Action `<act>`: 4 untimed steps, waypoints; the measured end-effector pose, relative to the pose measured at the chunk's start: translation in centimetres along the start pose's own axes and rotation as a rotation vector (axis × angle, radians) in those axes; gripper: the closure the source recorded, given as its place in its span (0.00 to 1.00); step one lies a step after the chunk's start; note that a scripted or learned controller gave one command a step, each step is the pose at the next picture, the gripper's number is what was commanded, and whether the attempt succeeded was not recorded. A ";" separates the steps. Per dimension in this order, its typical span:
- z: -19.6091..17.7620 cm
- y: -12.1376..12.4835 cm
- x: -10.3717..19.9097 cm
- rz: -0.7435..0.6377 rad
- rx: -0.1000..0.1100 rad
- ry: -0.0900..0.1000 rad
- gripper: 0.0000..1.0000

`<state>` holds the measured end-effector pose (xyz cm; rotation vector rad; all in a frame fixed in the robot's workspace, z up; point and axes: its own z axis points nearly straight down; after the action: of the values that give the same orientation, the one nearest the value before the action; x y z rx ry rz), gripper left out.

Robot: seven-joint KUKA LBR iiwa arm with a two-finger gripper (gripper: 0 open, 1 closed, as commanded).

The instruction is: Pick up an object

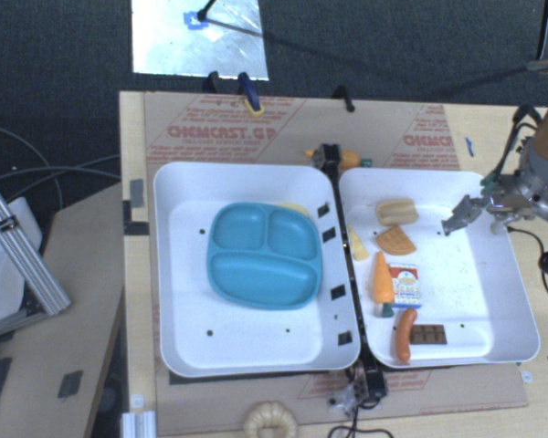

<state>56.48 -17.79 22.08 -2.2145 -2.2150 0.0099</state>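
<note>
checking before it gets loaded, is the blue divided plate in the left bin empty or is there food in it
Empty: the blue divided plate shows bare blue in all three compartments. The toy food lies in the right bin.

Cardboard sheet point(292, 121), far left: "CHEMCAST GP" in red letters, upright.
Cardboard sheet, far right: slanted red letters, seemingly the same brand, too cut off to read fully.
Small carton point(405, 286) in the right bin point(493, 281): red and white print, too small to read.

fingers point(460, 215) over right bin point(493, 281) | blue plate point(263, 254) in left bin point(183, 272)
</note>
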 end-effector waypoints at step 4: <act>13.8 1.3 -1.3 -0.001 -0.009 -0.001 0.00</act>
<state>57.62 -19.05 8.21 -2.2189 -2.2208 0.0019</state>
